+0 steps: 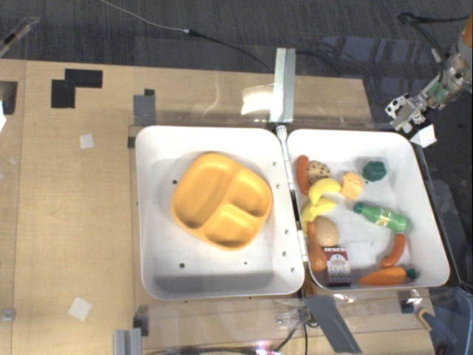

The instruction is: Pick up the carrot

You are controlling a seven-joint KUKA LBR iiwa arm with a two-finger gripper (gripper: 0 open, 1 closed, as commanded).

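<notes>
Pincer (405, 114) sat at upper right, past the far right corner of the right bin (423, 170), carrying nothing; whether it was open or closed couldn't be told, too small and blurry. Arm was cut off by the frame edge. Left bin (151, 198) held one yellow plastic divided plate (222, 199), rounded, three compartments. Right bin was crowded: carrot (384, 276), orange and tapered with a green tip, lay along the near edge by the right corner. Just above it, a curved red-orange sausage (395, 251). Green bottle (381, 216) mid-bin, dark green lump (375, 171) near the far wall, yellow banana (320, 200), speckled round piece (318, 171), small red-label box (337, 264). Wooden counter (66, 220) all around.
</notes>
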